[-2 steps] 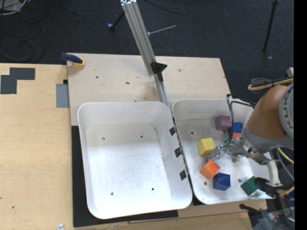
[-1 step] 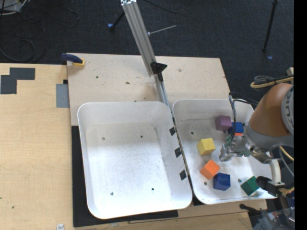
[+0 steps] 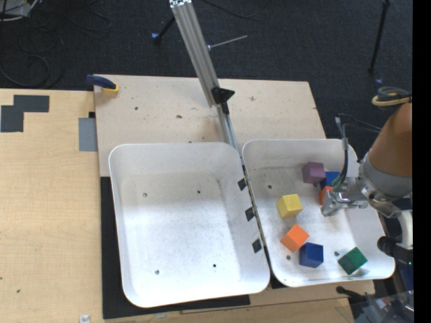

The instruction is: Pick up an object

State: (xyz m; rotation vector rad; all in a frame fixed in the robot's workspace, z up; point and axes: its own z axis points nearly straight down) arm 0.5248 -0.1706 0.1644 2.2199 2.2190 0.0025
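The right bin (image 3: 269, 160) holds several blocks. A purple cube (image 3: 313, 172) sits at the back with a blue block (image 3: 332, 179) beside it. A small red-orange piece (image 3: 324, 194) lies just below those, partly hidden by the gripper. Nearer the middle is a yellow cube (image 3: 289, 205). An orange cube (image 3: 295, 237), a dark blue cube (image 3: 311, 254) and a green block (image 3: 352, 260) lie toward the front. My gripper (image 3: 335, 204) is low in the bin's right half, right beside the red-orange piece and the blue block.
The left bin (image 3: 135, 160) lies next to the right one, with black clips (image 3: 249, 214) along the shared wall. An aluminium pole (image 3: 202, 59) slants up from behind the bins. A blue and yellow clamp (image 3: 102, 83) lies at the bench's far left corner.
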